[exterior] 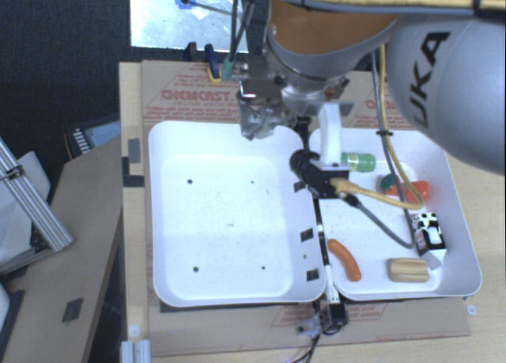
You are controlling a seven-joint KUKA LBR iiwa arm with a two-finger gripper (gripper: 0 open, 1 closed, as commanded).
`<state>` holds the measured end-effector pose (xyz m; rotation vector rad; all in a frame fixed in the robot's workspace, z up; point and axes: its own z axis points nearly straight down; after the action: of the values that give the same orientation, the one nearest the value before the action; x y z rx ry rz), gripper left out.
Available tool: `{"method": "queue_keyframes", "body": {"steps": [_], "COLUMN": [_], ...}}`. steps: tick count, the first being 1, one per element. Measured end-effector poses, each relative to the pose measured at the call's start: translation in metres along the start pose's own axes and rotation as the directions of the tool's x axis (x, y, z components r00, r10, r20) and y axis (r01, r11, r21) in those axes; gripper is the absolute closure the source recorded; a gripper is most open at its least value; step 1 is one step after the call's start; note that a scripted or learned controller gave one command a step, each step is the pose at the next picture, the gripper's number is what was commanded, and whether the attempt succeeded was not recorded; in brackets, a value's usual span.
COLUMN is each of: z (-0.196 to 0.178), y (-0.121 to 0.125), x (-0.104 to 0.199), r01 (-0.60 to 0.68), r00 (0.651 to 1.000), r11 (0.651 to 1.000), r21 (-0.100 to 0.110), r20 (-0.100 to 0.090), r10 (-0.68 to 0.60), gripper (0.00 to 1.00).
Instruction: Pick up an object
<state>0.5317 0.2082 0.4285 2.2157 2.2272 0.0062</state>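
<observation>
Where the desk (130, 108) is seen at the left, a printed cardboard sheet (186, 92) is laid on it, and two white bins are set on that sheet side by side. A few small dark dots are seen on the floor of the left bin (229, 219). Over the far rim of this bin, near its right corner, the tool (257, 122) is hung from the grey and orange arm (340, 5). Whether it is released or clenched cannot be told, since its tip is blurred.

The things to be picked are all found in the right bin (457, 268). An orange sausage-shaped piece (345, 259) is laid near the front, close to the dividing rim. A green cylinder (360, 163) is laid toward the far side. An orange and teal piece (405, 189) is seen to its right and a tan block (408, 270) at the front. A black-and-white carton (428, 236) is placed just behind that block.
</observation>
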Motion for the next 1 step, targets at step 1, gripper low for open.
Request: {"method": "queue_keyframes", "body": {"steps": [1], "z": [0.0118], "y": [0.0442], "x": [0.0272], "r01": [0.002], "r00": [1.000], "r11": [1.000], "r21": [-0.001], "r20": [0.002], "r10": [-0.002], "gripper": [1.00]}}
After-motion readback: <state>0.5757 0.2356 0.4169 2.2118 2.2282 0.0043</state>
